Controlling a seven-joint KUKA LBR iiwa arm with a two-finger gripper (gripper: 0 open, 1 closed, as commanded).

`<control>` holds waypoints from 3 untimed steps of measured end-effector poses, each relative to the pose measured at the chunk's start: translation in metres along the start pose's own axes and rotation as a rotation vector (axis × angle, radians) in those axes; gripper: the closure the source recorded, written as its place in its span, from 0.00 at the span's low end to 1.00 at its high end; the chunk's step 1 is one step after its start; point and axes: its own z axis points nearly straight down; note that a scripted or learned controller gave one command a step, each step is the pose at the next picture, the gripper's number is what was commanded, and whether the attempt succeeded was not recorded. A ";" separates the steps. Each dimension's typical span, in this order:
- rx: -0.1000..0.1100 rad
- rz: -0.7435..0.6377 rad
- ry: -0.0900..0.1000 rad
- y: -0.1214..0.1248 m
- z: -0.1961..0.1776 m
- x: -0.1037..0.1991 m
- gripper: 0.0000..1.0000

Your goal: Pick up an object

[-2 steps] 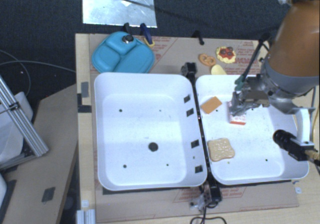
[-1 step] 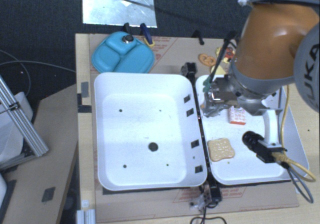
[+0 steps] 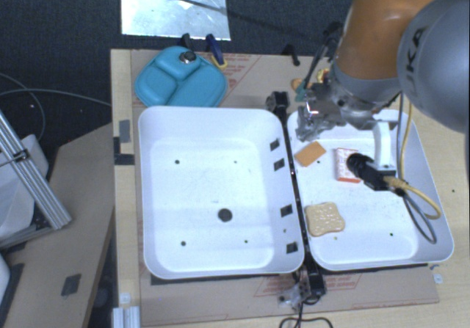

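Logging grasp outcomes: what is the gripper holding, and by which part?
Cannot be told: the gripper sits above the orange piece in the right bin.

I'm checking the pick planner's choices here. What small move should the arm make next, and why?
Probably lower the gripper toward the orange block. It hangs just above and behind that block in the right bin, and nothing is seen between its fingers. The tan cracker-like piece lies farther off.
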 end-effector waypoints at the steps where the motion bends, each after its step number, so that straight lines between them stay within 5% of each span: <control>1: 0.000 -0.004 0.002 -0.003 -0.003 0.002 0.00; 2: -0.001 -0.016 0.007 -0.026 -0.016 0.105 0.00; 3: 0.012 0.003 -0.001 -0.088 0.068 0.043 0.00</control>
